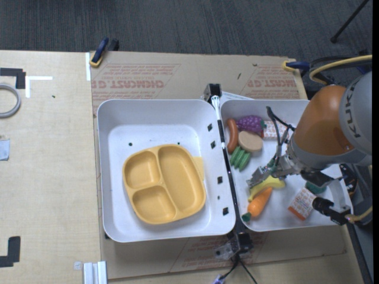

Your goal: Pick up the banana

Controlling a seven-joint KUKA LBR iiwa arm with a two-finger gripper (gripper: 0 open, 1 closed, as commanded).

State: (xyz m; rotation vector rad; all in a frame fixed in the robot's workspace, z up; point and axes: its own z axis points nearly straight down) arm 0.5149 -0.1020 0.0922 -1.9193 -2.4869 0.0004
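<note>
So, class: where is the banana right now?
In the right bin, near its middle, just above the carrot and directly under the hand, below the green beans.

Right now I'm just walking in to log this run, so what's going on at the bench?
The arm reaches into the right bin, its gripper down at the banana among toy foods: a carrot, grapes, a sausage and a green pod. I can't tell whether the banana is gripped; it lies on the bin floor. The left bin holds a yellow divided plate.
</note>
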